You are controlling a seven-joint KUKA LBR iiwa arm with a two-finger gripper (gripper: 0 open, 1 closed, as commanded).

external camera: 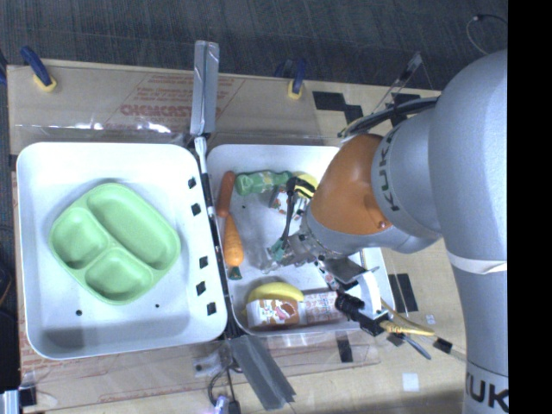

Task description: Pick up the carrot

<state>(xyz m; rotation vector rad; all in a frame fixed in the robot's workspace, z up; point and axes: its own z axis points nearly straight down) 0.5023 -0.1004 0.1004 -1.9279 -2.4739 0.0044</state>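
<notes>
The carrot is orange and tapered. It lies lengthwise along the left wall of the right bin, with its tip pointing toward the front. My gripper hangs over the middle of that bin, under the orange-banded wrist. It sits a short way right of the carrot and does not touch it. Nothing shows between the gripper and the carrot.
A reddish-orange stick lies just behind the carrot. A green packet and a yellow-black item sit at the back. A banana and a bottle lie at the front. The left bin holds a green divided plate.
</notes>
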